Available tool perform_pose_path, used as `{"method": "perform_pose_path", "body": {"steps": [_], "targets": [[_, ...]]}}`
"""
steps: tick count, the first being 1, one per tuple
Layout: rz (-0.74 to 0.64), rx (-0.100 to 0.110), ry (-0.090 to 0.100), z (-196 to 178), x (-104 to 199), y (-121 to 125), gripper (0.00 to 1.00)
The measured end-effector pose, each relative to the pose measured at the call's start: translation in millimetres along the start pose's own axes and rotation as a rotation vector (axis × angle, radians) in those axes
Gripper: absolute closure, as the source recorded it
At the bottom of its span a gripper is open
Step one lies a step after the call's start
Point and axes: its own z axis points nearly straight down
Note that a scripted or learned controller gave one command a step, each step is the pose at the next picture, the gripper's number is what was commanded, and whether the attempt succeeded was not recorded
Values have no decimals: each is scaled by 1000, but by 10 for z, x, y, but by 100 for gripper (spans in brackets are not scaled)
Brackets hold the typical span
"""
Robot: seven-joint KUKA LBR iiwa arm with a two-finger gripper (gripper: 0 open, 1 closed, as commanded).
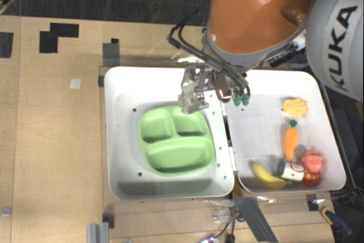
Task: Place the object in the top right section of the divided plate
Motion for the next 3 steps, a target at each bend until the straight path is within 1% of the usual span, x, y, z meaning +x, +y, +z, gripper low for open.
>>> {"method": "perform_pose_path", "body": {"steps": [1, 2, 3], "targets": [[0, 0, 0, -1, 0, 0, 0], [-447, -1, 1, 801, -573, -107, 0], [-442, -3, -9, 673, -597, -97, 100]]}}
